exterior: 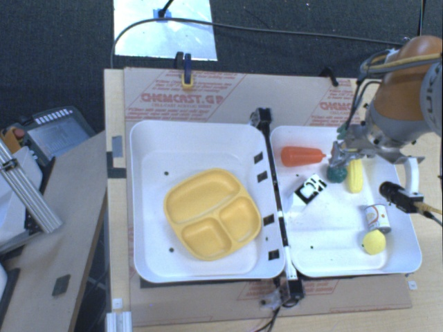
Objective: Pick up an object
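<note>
**Tool low over the teal piece in the right bin**

The tool (340, 159) hangs down into the right bin (346, 254), and I cannot tell its state from here. A small teal object (337, 173) sits directly under it. Just beside, away from the carrot (302, 155), lies a yellow corn cob (355, 175), its long axis pointing toward the bin's near edge.

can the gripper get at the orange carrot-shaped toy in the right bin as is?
Probably yes. The orange carrot-shaped toy lies by itself near the back of the right white bin, nothing on top of it. The gripper hangs just beside its tip, over a small teal object.
</note>
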You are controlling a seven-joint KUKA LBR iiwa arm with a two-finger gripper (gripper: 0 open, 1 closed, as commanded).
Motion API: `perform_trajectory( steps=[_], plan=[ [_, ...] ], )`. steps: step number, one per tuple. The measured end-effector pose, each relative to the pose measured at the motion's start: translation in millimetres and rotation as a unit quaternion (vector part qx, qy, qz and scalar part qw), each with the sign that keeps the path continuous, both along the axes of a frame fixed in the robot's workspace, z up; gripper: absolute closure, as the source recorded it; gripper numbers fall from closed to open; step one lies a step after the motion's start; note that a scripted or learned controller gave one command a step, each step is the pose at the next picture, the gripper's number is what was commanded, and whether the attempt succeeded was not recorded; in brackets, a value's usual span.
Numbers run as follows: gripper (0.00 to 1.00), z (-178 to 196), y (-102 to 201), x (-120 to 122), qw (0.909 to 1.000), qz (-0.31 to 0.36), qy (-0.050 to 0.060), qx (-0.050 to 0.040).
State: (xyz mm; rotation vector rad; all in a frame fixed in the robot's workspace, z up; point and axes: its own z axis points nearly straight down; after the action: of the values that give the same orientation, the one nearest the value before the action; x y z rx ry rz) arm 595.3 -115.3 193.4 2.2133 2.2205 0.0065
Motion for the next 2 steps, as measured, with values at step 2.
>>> perform_trajectory(
  steps=[2],
  plan=[
    [1.00,78,5,1,1.0000,0.001,0.001,0.0005]
  ],
)
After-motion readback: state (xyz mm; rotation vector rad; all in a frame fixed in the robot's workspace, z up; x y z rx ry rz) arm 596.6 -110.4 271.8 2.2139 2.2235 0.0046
